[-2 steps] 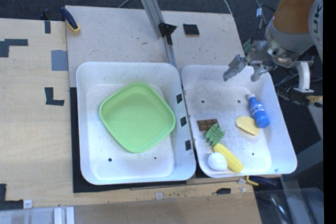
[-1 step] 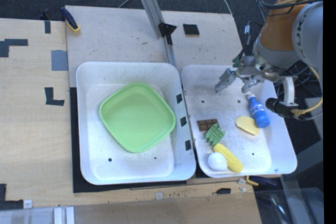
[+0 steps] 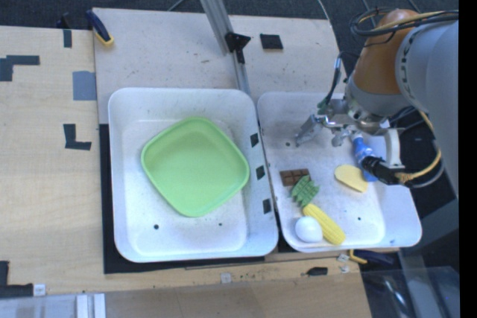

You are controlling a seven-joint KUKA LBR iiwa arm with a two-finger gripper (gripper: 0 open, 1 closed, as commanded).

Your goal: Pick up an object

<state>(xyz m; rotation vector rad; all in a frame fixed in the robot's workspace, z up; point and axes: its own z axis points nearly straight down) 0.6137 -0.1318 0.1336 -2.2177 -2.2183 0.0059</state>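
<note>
Two shallow white bins sit side by side on a bench, seen from above at a slant. In the right bin, crowded against its near edge, a white egg-shaped ball touches a yellow corn cob. Just behind them lie a green ridged piece and a small brown chocolate-like block. Toward the right edge rests a pale yellow wedge, with a blue object beside it. The bin's far left corner is bare. The gripper hangs over the far half, metal fingers spread apart and holding nothing. The left bin holds a green square plate at its centre, with bare floor around it. No writing is legible.
</note>
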